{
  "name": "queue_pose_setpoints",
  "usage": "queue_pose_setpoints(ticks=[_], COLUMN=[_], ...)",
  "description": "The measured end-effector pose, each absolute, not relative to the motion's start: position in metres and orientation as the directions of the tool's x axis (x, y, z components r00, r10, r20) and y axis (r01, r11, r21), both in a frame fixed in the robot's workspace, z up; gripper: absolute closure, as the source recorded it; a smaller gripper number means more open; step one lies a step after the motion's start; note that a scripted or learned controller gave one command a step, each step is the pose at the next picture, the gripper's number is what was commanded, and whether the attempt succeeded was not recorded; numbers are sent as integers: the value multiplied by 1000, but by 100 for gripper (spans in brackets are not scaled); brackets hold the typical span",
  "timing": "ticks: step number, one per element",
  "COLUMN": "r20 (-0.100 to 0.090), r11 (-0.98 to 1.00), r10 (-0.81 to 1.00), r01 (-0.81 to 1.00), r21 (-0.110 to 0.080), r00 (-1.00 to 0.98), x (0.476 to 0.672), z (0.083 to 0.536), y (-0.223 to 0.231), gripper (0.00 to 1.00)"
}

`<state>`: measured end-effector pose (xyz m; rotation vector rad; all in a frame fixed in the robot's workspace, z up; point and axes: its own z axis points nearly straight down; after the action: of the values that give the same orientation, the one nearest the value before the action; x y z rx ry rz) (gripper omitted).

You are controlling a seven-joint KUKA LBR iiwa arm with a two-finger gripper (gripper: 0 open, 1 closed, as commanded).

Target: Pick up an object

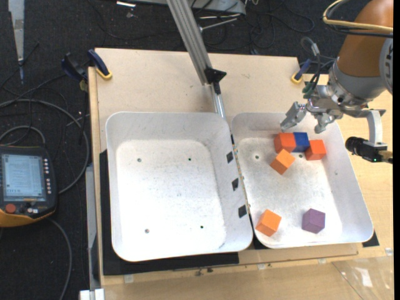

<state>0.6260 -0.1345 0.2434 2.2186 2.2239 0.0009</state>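
The right bin (pixel 350 186) holds several small blocks. Near its far edge a blue block (pixel 300 140) sits between two orange-red blocks (pixel 285 142) (pixel 316 149), with an orange block (pixel 282 162) just in front. Another orange block (pixel 269 222) and a purple block (pixel 313 220) lie near the front. My gripper (pixel 307 121) hovers just above and behind the blue block cluster, fingers (pixel 290 118) spread open with nothing between them.
The left bin (pixel 125 130) lies beside the right one. A metal pole (pixel 190 33) slants across the bench's far side down to the bins' junction. Clamps sit at the bench's back corners, and a teach pendant (pixel 24 183) lies off the left edge.
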Motion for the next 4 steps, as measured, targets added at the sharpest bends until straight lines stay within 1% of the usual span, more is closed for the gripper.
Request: queue_pose_setpoints(ticks=[1, 2, 3, 4], r20=[0, -2, -1, -1], r11=[0, 0, 4, 5], r10=[1000, 1000, 1000, 1000], r01=[1000, 1000, 1000, 1000], r21=[-6, 0, 2, 10], r00=[0, 0, -4, -5], x=[631, 611, 615, 617], z=[93, 96, 96, 201], y=[-139, -125, -106, -88], gripper=[0, 0, 0, 0])
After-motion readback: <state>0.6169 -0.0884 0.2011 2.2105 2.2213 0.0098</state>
